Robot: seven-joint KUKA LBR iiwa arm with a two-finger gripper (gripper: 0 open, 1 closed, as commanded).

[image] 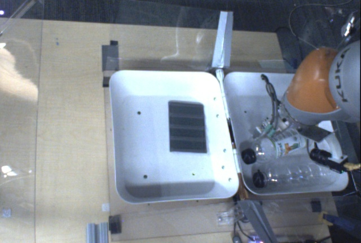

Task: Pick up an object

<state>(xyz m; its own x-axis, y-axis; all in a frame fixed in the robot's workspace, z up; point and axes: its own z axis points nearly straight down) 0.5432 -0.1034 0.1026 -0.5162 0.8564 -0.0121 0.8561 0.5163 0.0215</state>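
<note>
Wooden bench [67,140]; left bin [130,174] holds a dark ridged block [187,126]. At lower right, clear plastic bottles [276,149] lie beneath the arm [316,89]. Approach step, seemingly; next, descend and grasp one bottle. Finger state: cannot tell.

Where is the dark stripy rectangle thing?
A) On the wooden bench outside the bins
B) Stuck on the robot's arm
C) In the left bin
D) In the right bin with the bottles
C. The dark ridged rectangle lies flat in the middle of the left bin, alone, while the clear bottles lie in the right bin under the arm.
</note>
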